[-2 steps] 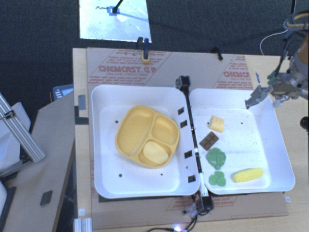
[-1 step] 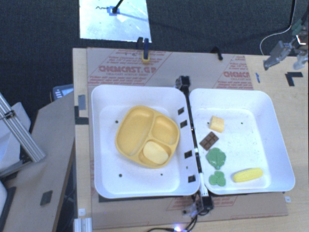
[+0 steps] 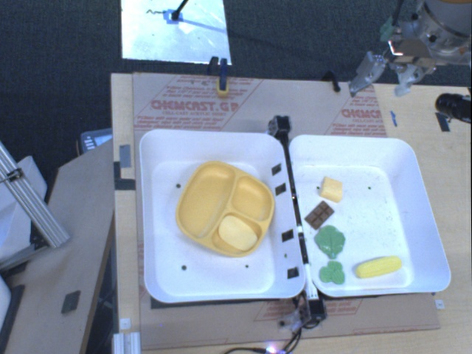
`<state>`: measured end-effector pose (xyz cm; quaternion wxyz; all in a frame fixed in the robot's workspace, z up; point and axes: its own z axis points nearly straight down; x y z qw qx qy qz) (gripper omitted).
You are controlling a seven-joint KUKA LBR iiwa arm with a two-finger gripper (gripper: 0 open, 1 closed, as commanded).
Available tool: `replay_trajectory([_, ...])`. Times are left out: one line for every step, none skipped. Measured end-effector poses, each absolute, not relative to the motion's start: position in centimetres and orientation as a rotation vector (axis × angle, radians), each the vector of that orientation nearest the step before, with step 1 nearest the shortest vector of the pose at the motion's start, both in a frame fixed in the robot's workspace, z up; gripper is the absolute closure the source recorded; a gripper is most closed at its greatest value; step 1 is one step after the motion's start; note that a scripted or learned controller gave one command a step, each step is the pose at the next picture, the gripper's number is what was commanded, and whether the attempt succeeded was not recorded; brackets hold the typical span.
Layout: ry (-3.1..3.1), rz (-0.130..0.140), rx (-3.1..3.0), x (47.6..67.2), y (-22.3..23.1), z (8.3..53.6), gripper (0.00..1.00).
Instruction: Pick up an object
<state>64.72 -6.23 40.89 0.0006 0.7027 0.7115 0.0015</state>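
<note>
Nothing picked yet. My gripper [image 3: 385, 74] hangs spread and empty at one o'clock, above the desk [image 3: 184, 105] beyond the right bin [image 3: 424, 198]. Corn [image 3: 379, 266], broccoli [image 3: 330, 240], chocolate [image 3: 319, 214] and cheese [image 3: 332, 189] lie there untouched.

Smooth white plastic bins [image 3: 354, 161], a glossy yellow plastic tray [image 3: 225, 207], a brown paper-covered tabletop [image 3: 192, 105], and dark, rough carpet [image 3: 59, 50] behind.

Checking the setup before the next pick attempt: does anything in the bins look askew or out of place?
Only the yellow divided tray in the left bin: it sits rotated against the bin's edges. The small items in the right bin lie apart, nothing spilled or damaged.
</note>
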Motion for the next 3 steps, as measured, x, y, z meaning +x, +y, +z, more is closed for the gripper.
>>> replay_trajectory([2.236,-0.004,2.215,66.8,-1.1,31.6,0.0])
replay_trajectory([2.221,-0.011,2.229,65.5,-7.6,19.0,0.0])
replay_trajectory([2.228,0.004,2.212,66.9,-3.9,18.4,0.0])
